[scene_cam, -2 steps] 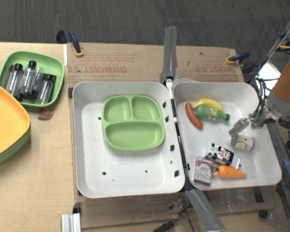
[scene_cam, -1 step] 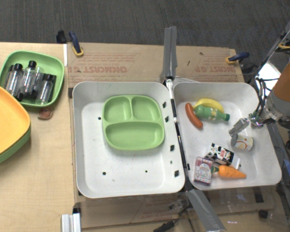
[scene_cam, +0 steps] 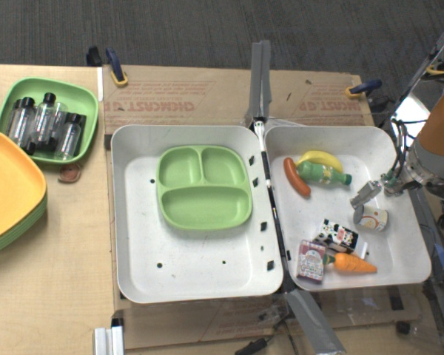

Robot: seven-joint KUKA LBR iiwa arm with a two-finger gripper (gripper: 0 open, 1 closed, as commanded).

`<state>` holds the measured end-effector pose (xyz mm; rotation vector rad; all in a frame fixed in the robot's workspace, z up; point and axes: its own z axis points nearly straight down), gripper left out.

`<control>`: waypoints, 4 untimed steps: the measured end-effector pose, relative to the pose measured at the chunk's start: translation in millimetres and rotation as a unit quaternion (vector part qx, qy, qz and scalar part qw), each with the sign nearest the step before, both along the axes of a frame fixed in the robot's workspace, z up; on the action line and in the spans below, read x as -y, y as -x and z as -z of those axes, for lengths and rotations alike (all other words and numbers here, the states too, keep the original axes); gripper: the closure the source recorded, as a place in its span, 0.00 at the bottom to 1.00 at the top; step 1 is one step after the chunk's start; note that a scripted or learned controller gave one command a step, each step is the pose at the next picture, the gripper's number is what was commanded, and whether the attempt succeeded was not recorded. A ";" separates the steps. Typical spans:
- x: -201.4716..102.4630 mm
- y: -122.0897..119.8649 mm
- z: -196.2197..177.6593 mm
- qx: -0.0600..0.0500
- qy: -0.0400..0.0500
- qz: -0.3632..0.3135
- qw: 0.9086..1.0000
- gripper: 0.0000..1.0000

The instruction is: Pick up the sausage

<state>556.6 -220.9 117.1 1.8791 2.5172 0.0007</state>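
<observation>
A green divided plate (scene_cam: 204, 186) is seen in the left bin (scene_cam: 126, 220). In the right bin (scene_cam: 407, 272), a banana (scene_cam: 320, 158), green bottle (scene_cam: 322, 173), carrot (scene_cam: 353, 265), pink carton (scene_cam: 311, 261) and small cup (scene_cam: 373, 217) are scattered.

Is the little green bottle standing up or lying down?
Lying down. The green bottle rests on its side in the right bin, its cap pointing right, with the banana behind it and the sausage beside it.

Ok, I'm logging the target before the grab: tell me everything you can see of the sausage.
The sausage is a short reddish-orange link with rounded ends and a smooth, plastic-looking skin. It lies flat on the floor of the right bin, near the upper left, slanting from upper left to lower right. Its right side meets the green bottle. The gripper is apart from it, to its right.
</observation>
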 end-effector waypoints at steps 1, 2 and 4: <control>0.0 0.0 0.0 0.000 0.000 0.000 1.000 0.00; 1.6 67.4 -95.2 0.000 0.001 0.048 0.999 0.00; 0.5 -103.0 -114.7 0.001 0.001 -0.030 1.000 0.00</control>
